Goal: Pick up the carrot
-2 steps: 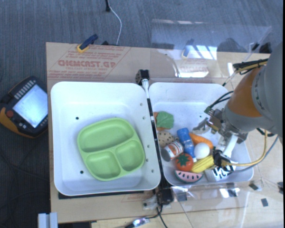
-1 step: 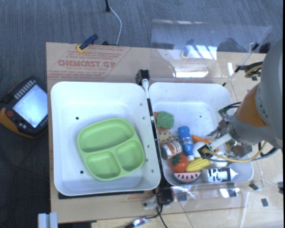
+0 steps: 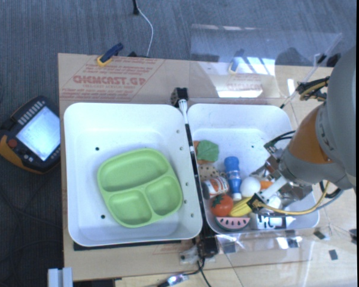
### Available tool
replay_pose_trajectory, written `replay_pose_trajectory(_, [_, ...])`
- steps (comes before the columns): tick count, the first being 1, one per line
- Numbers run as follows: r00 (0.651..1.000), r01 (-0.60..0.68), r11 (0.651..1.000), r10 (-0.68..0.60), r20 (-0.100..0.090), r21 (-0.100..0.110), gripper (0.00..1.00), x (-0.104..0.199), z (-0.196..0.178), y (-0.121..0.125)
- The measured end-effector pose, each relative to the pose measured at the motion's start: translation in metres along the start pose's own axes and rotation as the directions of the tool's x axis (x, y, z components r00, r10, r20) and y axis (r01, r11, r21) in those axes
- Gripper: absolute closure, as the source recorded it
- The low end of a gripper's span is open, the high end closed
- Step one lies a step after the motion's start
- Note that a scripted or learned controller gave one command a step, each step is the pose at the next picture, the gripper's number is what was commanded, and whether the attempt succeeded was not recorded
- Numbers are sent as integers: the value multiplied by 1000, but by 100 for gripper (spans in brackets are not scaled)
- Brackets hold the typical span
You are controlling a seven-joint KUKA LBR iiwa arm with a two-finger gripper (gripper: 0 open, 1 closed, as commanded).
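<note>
The gripper (image 3: 268, 191) is lowered in the right bin (image 3: 245, 115); carrot (image 3: 265, 185) is seen just beside it, orange; grip state cannot be told.

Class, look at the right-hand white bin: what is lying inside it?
Inside the right white bin lie a green leafy toy, a blue bottle, a white egg, a red tomato, a yellow banana and a watermelon slice. The grey arm covers the bin's right part.

The desk (image 3: 125, 79), brown board with red print, carried two white bins side by side, touching: left bin (image 3: 84, 160) and right bin (image 3: 251, 121). A yellow-blue clamp (image 3: 109, 53) sat at its far left edge.
</note>
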State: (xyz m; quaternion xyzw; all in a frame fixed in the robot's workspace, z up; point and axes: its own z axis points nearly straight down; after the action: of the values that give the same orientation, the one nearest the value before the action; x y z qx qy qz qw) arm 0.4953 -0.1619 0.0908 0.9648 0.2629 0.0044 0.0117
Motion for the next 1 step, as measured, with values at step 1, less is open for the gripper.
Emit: replay_pose_trajectory(1, [1000,-1,1000,1,2,5,100,-1,-9,0])
